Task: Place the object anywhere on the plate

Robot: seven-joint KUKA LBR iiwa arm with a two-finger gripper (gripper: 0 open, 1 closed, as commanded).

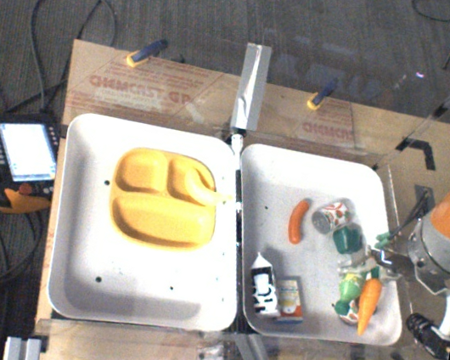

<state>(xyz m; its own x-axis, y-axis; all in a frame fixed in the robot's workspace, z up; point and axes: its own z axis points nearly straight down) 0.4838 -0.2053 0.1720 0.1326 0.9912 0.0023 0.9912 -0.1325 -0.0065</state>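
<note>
- Two shallow white bins are sitting side by side on the bench, the left bin (pixel 70 277) and the right bin (pixel 338 173) touching along their inner rims.
- Nearest the camera in the right bin, a small black-and-white carton (pixel 261 285) and an orange-labelled box (pixel 289 300) are lying just beside each other against the front wall.
- A carrot (pixel 368 304) is lying near the right wall, tip pointing toward the front, with green toy pieces (pixel 348 291) touching its left side.
- The arm (pixel 449 232) is reaching in from the right, its orange band sitting above the grey wrist, and the gripper (pixel 384 256) is hovering low over the right bin's right edge, just above the carrot's top.
- Whether the claw is released or clenched is something I cannot tell; its tips are blending into the clutter.
- A dark green cup (pixel 348 239) and a grey can (pixel 330 217) are resting just beside the gripper.
- A red sausage (pixel 296 220) is lying apart, toward the bin's middle.
- The yellow divided plate (pixel 165 199) is sitting in the left bin's far half.
</note>
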